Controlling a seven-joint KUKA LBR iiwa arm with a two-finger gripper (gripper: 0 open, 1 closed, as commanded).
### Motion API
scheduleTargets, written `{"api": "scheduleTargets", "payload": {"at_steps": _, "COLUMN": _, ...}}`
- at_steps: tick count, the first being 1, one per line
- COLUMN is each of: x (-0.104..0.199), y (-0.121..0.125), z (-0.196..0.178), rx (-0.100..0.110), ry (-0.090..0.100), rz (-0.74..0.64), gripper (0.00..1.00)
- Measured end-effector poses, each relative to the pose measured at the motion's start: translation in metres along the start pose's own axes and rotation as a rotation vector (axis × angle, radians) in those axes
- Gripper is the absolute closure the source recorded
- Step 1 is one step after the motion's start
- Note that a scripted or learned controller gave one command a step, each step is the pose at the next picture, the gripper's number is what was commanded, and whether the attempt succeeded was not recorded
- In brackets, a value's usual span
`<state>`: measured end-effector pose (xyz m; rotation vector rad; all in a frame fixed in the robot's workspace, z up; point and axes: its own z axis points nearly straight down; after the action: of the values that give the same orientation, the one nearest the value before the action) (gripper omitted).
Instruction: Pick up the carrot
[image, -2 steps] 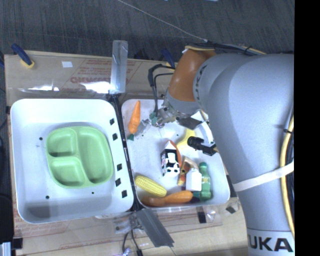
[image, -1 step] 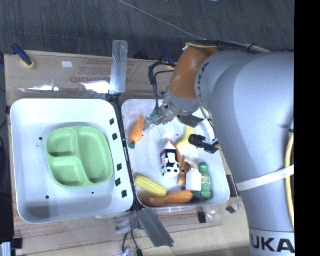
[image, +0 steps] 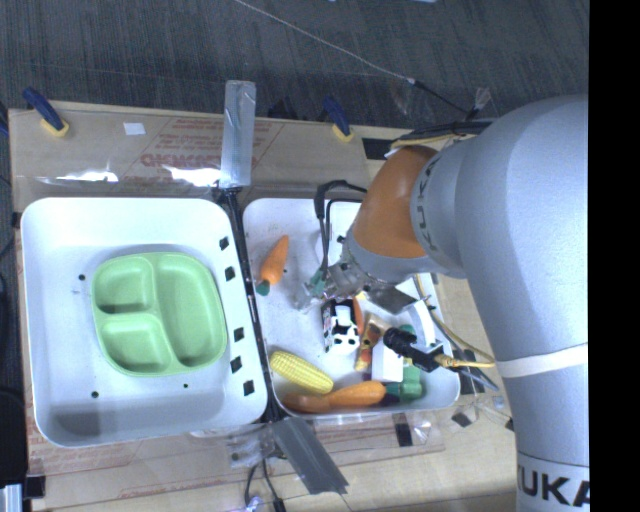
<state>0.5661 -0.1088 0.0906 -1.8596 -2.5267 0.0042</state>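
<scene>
A small orange carrot with a green stub at its lower end lies in the upper left of the right bin, close to the bin's left wall. My gripper hangs low in the middle of that bin, a short way to the right of the carrot and apart from it. The orange wrist band and grey arm cover the bin's right half. Nothing can be made out between the fingers.
A yellow corn cob and a long orange vegetable lie along the right bin's front wall. Black-and-white and green items crowd under the wrist. The left bin holds a green divided plate.
</scene>
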Motion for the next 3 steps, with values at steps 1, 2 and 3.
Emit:
{"api": "scheduleTargets", "payload": {"at_steps": 1, "x": 0.001, "y": 0.001, "z": -0.01, "rx": 0.0, "ry": 0.001, "rz": -0.008, "gripper": 1.0}}
{"api": "scheduleTargets", "payload": {"at_steps": 2, "x": 0.011, "y": -0.001, "z": 0.0, "rx": 0.0, "ry": 0.002, "rz": 0.399, "gripper": 1.0}}
{"api": "scheduleTargets", "payload": {"at_steps": 3, "x": 0.012, "y": 0.0, "z": -0.01, "rx": 0.001, "ry": 0.003, "rz": 0.391, "gripper": 1.0}}
